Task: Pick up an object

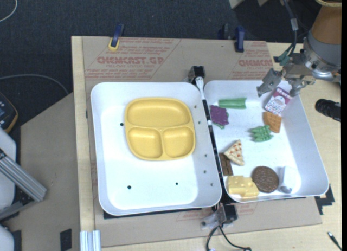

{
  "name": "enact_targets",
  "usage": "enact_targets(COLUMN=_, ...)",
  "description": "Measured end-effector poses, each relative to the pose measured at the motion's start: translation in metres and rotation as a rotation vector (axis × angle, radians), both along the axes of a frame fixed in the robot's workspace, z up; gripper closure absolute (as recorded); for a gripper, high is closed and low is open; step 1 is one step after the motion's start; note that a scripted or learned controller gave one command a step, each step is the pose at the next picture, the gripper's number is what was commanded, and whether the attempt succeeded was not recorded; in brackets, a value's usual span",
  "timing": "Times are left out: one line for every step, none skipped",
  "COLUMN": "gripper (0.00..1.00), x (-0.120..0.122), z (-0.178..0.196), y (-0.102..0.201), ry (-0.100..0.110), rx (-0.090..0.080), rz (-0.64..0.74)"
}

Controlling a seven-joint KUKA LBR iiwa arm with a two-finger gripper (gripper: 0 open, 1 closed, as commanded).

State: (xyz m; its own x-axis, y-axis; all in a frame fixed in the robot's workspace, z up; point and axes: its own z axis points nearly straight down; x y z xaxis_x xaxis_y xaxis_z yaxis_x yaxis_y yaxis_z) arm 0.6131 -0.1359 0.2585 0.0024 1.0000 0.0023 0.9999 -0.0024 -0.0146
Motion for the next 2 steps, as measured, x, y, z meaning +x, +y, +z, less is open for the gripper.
enact_targets(gripper=0.0, x=0.002, z=0.008, y=0.0, ry=-0.014, rx=-0.002, rz=0.003)
enact_targets(gripper=0.0, x=-0.001, z=-0.037, y=-0.005, ry=-0.009, rx=-0.001, rz=0.002)
